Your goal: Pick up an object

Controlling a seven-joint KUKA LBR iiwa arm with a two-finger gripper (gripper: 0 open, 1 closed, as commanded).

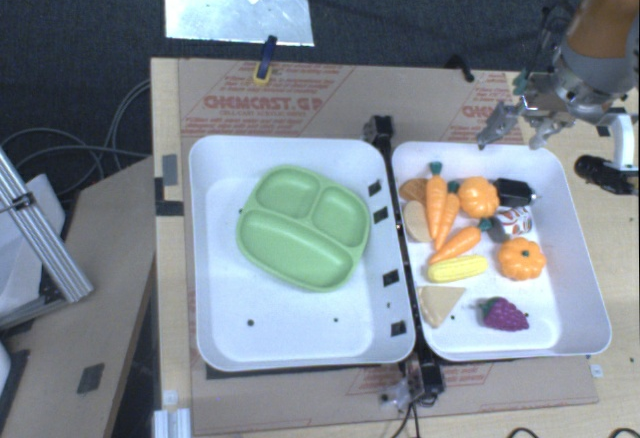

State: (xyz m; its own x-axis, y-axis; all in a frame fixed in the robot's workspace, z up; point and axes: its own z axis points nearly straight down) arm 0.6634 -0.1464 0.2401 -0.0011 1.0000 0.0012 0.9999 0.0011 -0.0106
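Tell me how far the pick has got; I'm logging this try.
Nothing looks picked yet. The hand hangs open above the right bin's far rim, holding nothing. The carrots, pumpkins, corn and grapes all lie in the bin. Descent, grasp and lift remain.

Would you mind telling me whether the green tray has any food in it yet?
Empty: the tray shows bare green compartments; the food lies in the right bin.
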